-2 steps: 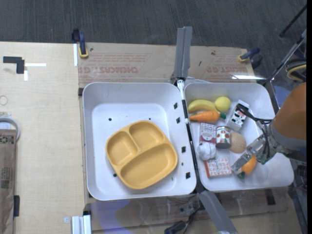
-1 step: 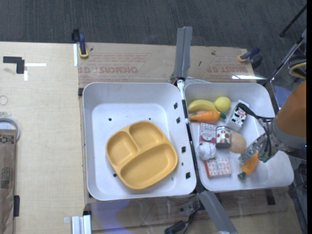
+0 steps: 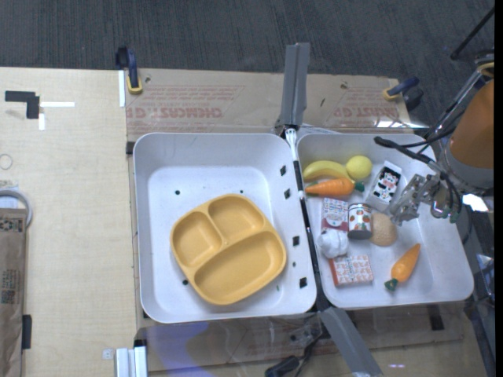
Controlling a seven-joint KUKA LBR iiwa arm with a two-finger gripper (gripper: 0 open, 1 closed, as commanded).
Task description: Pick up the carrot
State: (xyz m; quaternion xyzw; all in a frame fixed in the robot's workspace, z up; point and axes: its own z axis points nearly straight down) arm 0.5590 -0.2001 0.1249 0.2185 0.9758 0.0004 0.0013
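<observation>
Left bin (image 3: 149, 234): holds a yellow divided plate (image 3: 229, 248), lying flat near the middle. Right bin (image 3: 452, 285): crowded. At the back, a banana (image 3: 325, 169) beside a lemon (image 3: 359, 166), with a carrot (image 3: 330, 187) just in front of both. Toward the front right corner, a second carrot (image 3: 404, 264), tilted. Between them, a small can (image 3: 359, 221), cartons, a white lump, a tan ball (image 3: 383, 230). Gripper (image 3: 410, 203) over the right side of the right bin, near the tan ball; fingers holding nothing, apparently spread apart.
</observation>
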